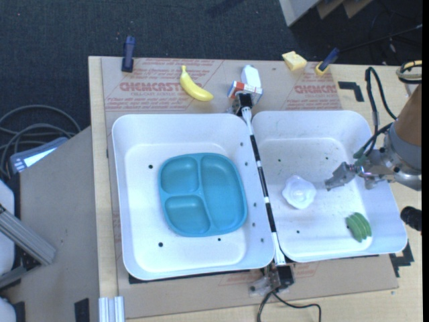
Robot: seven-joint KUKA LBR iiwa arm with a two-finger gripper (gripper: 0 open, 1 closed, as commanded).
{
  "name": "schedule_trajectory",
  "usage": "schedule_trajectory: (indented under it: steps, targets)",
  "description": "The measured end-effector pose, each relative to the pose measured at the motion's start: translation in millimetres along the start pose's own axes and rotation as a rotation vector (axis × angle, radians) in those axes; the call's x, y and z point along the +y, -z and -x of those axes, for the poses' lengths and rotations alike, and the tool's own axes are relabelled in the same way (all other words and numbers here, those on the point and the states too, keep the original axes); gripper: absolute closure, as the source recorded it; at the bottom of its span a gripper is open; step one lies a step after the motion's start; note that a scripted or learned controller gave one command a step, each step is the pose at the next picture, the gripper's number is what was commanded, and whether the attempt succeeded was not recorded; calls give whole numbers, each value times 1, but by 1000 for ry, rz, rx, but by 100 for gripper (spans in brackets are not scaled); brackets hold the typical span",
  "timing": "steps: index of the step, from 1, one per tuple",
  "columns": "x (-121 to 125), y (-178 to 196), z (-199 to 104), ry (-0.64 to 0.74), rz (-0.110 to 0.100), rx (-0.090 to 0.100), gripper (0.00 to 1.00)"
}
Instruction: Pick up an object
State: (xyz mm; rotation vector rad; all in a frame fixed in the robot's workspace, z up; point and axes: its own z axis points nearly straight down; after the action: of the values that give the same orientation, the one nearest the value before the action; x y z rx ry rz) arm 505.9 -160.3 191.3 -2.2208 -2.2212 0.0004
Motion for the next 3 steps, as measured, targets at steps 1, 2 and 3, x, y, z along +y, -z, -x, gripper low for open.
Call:
schedule_trajectory:
  steps: [1,2,3]
  targets:
    - [58,-86,-69,0,0,0,0]
    - [85,-107,-67,0,2,0,0]
    - [85,-97,-67,0,3,-1,100]
